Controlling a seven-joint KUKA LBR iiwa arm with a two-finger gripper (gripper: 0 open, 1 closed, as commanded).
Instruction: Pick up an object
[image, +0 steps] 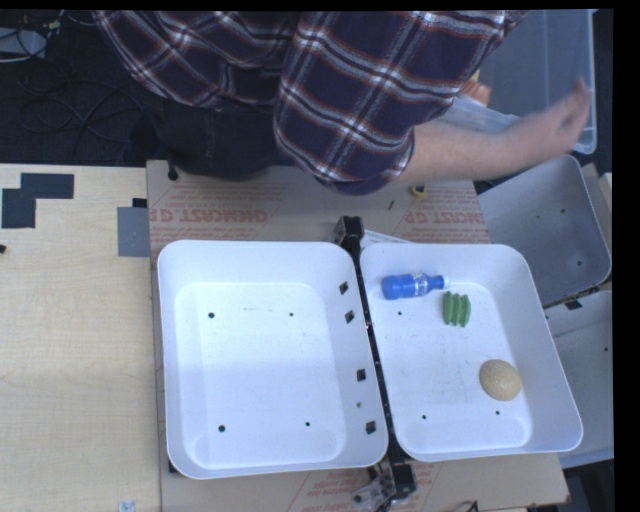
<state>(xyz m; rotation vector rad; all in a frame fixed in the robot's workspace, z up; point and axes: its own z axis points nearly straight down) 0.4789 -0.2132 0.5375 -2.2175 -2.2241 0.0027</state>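
Two shallow white bins were set side by side on a printed cardboard sheet (250, 205) laid over the pale wooden desk (70, 350). In the right bin (545, 345) three things were seen, all apart from one another. A small blue bottle (411, 286) was laid on its side near the far edge, close to the divide between the bins. A ribbed green item (457, 308) was placed just beside the bottle's cap end. A round tan ball (500, 380) was found nearer the right wall. The left bin (180, 290) was marked by small dark holes in its floor. Beyond the bins, a person in a plaid shirt (340, 80) was leaned over the desk, with a bare forearm (470, 150) stretched to the right and a blurred hand (570, 115).
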